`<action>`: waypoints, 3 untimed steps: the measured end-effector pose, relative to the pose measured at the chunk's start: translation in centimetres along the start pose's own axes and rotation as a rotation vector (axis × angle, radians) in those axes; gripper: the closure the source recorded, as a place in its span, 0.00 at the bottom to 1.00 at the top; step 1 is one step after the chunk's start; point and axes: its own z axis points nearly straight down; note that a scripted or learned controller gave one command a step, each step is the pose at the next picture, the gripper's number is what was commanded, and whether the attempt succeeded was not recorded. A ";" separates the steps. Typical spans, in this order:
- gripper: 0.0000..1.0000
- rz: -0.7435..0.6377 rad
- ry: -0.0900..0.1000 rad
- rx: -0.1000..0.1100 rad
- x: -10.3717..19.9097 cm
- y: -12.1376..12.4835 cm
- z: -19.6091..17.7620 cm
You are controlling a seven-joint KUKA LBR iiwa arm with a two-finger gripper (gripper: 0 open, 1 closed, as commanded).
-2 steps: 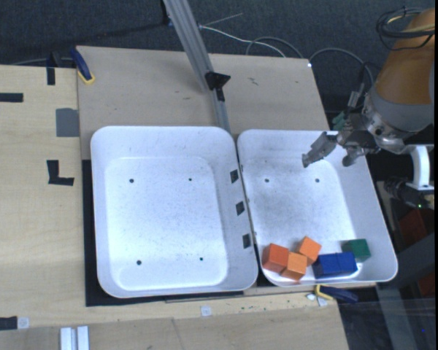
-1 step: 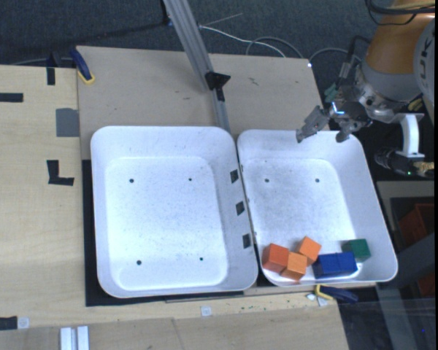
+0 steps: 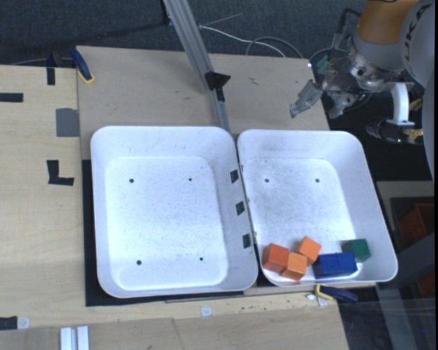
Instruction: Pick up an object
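Several blocks lie along the front edge of the right bin [image 3: 350, 148]: three orange blocks [image 3: 277, 256] [image 3: 309, 249] [image 3: 296, 265], a blue block [image 3: 334, 265] and a small green block [image 3: 358, 249]. My gripper [image 3: 320, 101] hangs beyond the far right corner of that bin, above the bench, well away from the blocks. Its two fingers [image 3: 304, 102] are spread apart, with nothing between them.
The left bin [image 3: 102, 152] stands beside the right one. A slanted metal rail [image 3: 193, 42] runs from the top down to the gap between the bins. Cables lie on the bench near the rail. Clamps sit at the bench's far left corner and front edge.
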 end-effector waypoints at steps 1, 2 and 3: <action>0.00 0.005 0.001 0.002 -0.2 -6.9 -2.8; 0.00 0.002 -0.001 0.002 -0.7 -2.0 -1.3; 0.00 0.004 0.002 0.000 0.4 -9.7 -6.2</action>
